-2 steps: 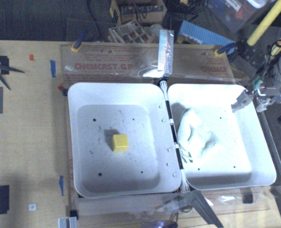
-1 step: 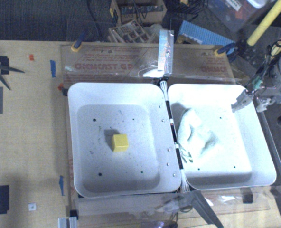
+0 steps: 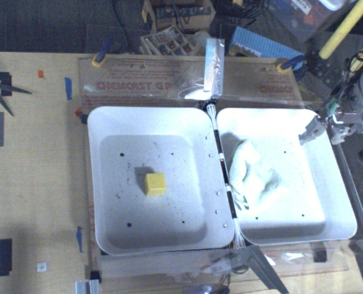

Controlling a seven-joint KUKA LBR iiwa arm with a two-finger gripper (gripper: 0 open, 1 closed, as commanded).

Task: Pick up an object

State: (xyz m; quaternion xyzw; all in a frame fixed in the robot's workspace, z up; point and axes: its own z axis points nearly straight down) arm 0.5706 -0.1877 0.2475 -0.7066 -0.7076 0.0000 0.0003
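Two shallow white plastic bins are seen side by side on the pale wooden tabletop, and their inner rims touch along the middle line. The left white bin is taken here as the landmark.

Inside the left white bin, a small yellow cube-shaped block is lying on the floor of the bin, a little to the near side of its centre and well apart from all four walls. Some small dark specks are also scattered on this floor around the block.

To the right of the left white bin, the right white bin is placed. A crumpled white soft thing, looking like cloth or paper, is lying in it, against the wall that is shared with the left white bin. Its exact material cannot be told.

The grey gripper is seen at the far right side, over the far right edge of the right white bin, well apart from the left white bin and from the yellow block. Nothing is seen between its fingers. Whether the fingers are spread or closed cannot be told, because the part is small and blurred.

Behind the left white bin, a flat sheet of transparent plastic with red letters is laid on the tabletop.
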